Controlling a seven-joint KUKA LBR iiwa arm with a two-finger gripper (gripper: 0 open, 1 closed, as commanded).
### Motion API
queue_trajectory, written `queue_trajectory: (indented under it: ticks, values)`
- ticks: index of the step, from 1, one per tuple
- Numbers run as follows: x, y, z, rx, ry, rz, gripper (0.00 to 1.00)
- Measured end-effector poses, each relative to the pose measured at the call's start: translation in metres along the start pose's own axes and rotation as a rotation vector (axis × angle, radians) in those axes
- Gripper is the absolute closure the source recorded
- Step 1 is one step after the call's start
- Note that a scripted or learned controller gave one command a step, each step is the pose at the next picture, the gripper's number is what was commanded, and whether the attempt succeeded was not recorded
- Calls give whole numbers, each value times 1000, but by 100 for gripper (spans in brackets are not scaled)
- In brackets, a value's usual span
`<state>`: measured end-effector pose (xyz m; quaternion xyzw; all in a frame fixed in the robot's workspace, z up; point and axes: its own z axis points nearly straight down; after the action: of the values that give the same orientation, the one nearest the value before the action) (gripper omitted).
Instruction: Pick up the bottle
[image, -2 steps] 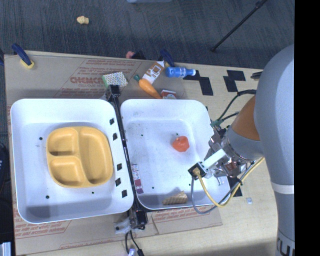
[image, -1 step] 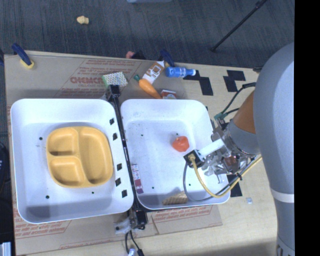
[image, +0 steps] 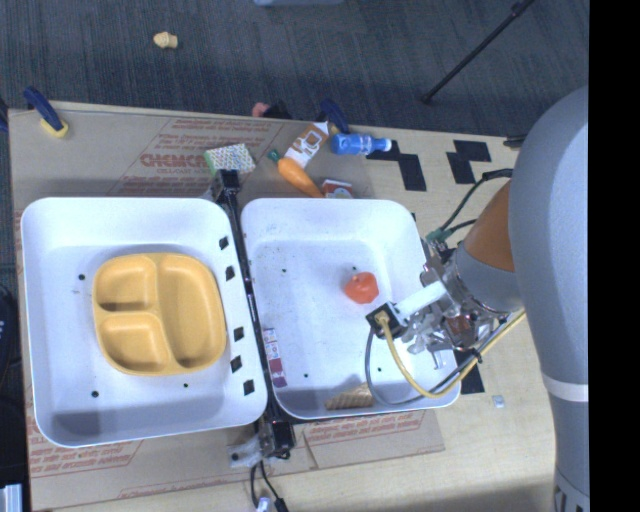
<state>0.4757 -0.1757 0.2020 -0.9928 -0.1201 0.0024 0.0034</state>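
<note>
While my gripper (image: 425, 335) hovers at the right bin's (image: 300, 230) right edge, fingers' state unclear, the bottle (image: 358, 145) lies outside near the counter's (image: 110, 130) far edge.

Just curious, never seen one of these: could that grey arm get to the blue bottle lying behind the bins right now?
Probably yes. The bottle lies on open cardboard beyond the right bin, with nothing on top of it. The gripper sits over that bin's near right edge, so it would have to cross the bin first.
</note>
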Motion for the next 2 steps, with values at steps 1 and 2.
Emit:
queue_trajectory:
  ticks: [1,2]
  values:
    - [5,-18,26,0,0,32,100]
    - [7,-25,5,-2,2,33,100]
